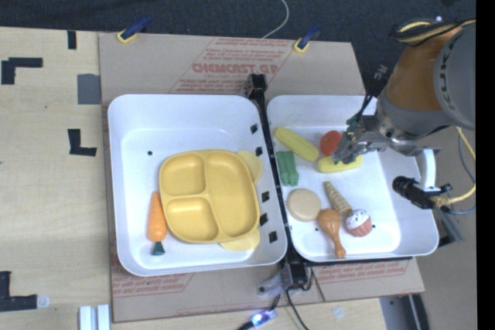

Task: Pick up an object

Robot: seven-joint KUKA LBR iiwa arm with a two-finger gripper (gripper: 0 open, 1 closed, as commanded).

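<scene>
My gripper (350,147) hangs low in the right bin (387,243), at its upper middle. It is right next to a red tomato (330,141) and just above a small yellow piece (340,163). The dark gripper body hides where the tips meet these toys. A yellow corn cob (296,143) lies to the left of the tomato, with a green block (288,168) below it. Further toward the front lie a beige round bun (304,203), an ice-cream cone (337,197), a chicken drumstick (332,226) and a small cupcake (358,222).
The left bin (131,127) holds a yellow divided plate (209,193) and an orange carrot (157,219) at its left. The grey arm with its orange band (418,81) comes in from the right. A black divider (267,158) runs between the bins.
</scene>
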